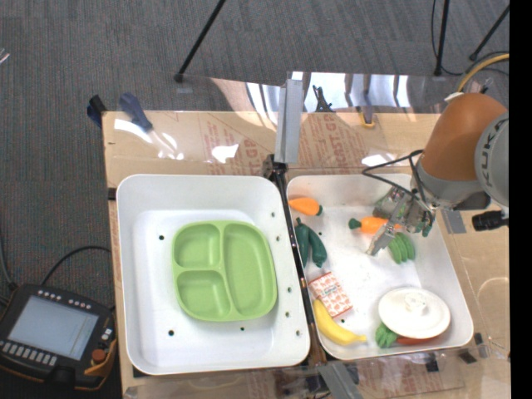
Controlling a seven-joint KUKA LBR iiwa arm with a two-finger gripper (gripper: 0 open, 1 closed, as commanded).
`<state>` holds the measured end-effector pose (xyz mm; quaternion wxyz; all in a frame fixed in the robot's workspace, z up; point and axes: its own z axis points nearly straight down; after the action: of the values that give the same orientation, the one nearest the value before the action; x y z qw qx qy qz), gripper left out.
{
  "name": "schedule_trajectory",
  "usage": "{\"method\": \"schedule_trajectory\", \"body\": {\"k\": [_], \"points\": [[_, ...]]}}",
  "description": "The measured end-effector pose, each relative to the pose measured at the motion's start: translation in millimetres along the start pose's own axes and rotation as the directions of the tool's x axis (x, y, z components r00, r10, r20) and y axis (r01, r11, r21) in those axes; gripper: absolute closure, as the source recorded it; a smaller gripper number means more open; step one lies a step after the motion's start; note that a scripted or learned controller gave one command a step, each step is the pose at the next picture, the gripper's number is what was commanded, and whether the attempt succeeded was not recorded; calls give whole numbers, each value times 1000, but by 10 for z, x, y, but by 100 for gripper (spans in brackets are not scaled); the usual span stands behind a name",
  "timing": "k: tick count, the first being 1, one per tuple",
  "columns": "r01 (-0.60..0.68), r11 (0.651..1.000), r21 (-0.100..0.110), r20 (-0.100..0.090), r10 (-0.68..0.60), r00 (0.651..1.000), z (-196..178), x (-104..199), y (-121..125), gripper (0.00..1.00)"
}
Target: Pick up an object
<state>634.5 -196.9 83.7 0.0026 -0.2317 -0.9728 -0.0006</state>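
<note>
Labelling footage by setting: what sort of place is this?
Likely a robotics lab: a bench with two white bins, toy food such as a banana, tripod legs on grey carpet, and a teach pendant.

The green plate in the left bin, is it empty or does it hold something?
Empty. The green plate lies flat in the left bin, and all three of its compartments show bare green.

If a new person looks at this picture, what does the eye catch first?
First the bright green divided plate, lying alone in the left bin. Next the grey arm with its orange band, whose gripper hangs low in the right bin among toy foods, close to an orange carrot.
</note>
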Motion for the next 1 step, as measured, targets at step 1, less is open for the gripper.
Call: {"method": "schedule_trajectory", "body": {"k": [1], "points": [[3,1000,-4,5,-3,1000,-42,454,661,0]]}}
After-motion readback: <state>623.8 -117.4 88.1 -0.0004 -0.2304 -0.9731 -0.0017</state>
